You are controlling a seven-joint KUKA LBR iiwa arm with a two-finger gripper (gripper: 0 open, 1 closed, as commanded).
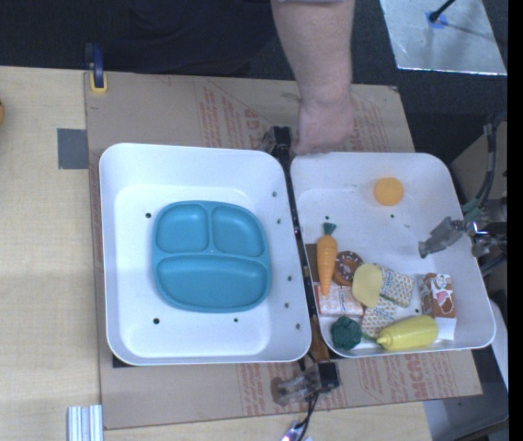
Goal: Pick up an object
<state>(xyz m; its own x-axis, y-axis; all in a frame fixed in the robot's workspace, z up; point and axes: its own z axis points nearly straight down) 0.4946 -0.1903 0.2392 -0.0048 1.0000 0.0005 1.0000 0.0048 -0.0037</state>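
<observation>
Forearm (321,72) reaches to right bin's (426,168) rim, near orange ball (389,191).

Tool (429,243) over right bin (426,168) (toys (380,297) clustered).

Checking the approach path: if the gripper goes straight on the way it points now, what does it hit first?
The gripper points left and slightly down over the right bin. The pale yellow round toy looks first in line; height is unclear, so it might pass over.

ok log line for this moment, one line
gripper over right bin, nothing between fingers | carrot, orange ball in right bin | blue tray in left bin
</observation>
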